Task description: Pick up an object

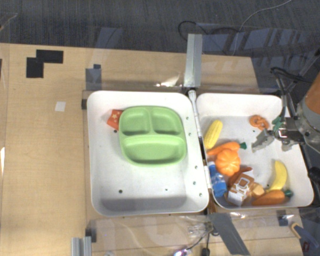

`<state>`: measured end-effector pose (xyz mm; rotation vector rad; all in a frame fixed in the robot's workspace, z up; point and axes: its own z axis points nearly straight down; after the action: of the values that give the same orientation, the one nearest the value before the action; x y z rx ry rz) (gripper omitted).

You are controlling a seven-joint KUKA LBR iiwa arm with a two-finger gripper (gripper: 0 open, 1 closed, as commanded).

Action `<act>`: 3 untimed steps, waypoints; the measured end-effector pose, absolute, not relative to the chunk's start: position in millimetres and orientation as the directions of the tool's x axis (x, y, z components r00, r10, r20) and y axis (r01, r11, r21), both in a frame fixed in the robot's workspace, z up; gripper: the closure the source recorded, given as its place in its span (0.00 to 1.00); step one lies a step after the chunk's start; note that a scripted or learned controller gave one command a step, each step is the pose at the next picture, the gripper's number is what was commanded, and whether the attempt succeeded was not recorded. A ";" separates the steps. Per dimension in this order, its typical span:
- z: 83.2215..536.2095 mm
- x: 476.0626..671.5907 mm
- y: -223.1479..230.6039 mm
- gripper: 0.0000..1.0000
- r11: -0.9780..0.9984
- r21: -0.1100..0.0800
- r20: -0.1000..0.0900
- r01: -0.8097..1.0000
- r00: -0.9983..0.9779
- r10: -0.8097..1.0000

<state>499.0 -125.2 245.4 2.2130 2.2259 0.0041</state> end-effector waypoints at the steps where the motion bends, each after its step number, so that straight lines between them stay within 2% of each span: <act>1: 90.5 566.9 -110.4 0.00 0.212 0.016 -0.005 0.977 -0.212 0.977; 2: 102.3 568.9 -108.4 1.00 0.214 0.020 -0.002 0.977 -0.214 0.977; 3: 102.3 568.8 -108.4 0.00 0.214 0.019 -0.002 0.977 -0.214 0.977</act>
<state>568.8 -108.4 102.3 1.9604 2.4371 0.0217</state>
